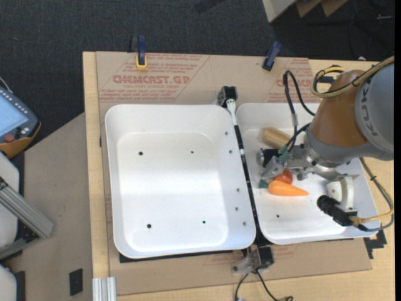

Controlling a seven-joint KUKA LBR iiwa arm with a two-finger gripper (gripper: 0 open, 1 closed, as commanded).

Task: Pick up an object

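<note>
- The carrot (288, 189), an orange toy one, lies on the floor of the right bin (301, 227), its tip pointing right, with something red touching its far side.
- My gripper (276, 165) is low in that bin, just left of and above the carrot's blunt end; whether it is clenched or released I cannot tell, as my wrist and its cables cover it.
- Nothing visibly hangs from me, so I judge the pick not yet made: closing on the carrot and lifting it clear both remain.
- A tan cylinder (274, 136), like a wooden peg, rests just beyond my gripper toward the far wall of the same bin.
- My grey arm (351, 121) with its orange band reaches in from the right and covers much of that bin.
- The left bin (119, 168) touches the right one along a clipped seam.
- The brown board (94, 168) beneath carries red print, "CHEMCAST GP", at its far edge; smaller lines beneath it are too fine to read.
</note>
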